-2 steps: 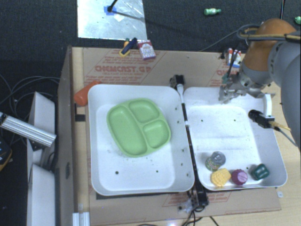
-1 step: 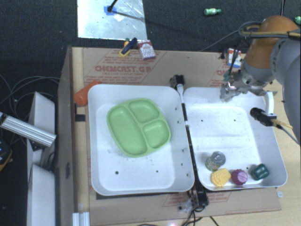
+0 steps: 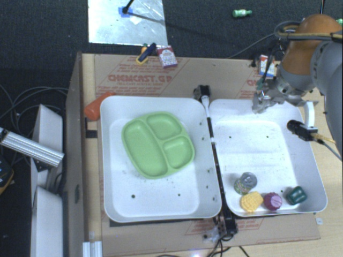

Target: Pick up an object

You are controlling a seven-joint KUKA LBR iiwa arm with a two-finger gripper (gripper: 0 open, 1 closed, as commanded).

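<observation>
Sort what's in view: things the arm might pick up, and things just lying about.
For the job:
gripper
silver ball
yellow waffle toy
purple toy
dark green block
green divided plate

Lying about:
small box
yellow clip
green bottle

I see gripper [image 3: 261,103] over right white bin's [image 3: 305,143] far edge; green three-compartment plastic tray [image 3: 157,144] in left white bin [image 3: 115,159].
</observation>
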